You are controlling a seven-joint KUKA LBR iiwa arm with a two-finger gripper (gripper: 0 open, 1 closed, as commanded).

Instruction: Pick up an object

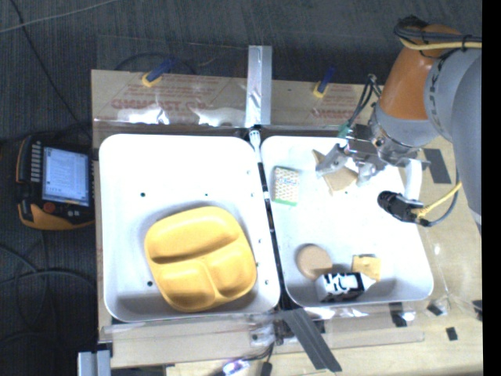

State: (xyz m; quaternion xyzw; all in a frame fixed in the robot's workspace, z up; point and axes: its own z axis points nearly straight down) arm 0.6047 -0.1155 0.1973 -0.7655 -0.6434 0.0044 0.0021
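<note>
**Hand poised over a tan scrap in the right bin**

The hand [342, 163] hangs at the right bin's [419, 245] back, fingers apart around a tan piece [340, 178], not visibly clamped. Closing off-centre could flick it away. Nearby lie a green-edged sponge [286, 185], brown disc [311, 259], black-white item [342, 283]. A yellow tray [201, 255] fills the left bin [125, 163].
</note>
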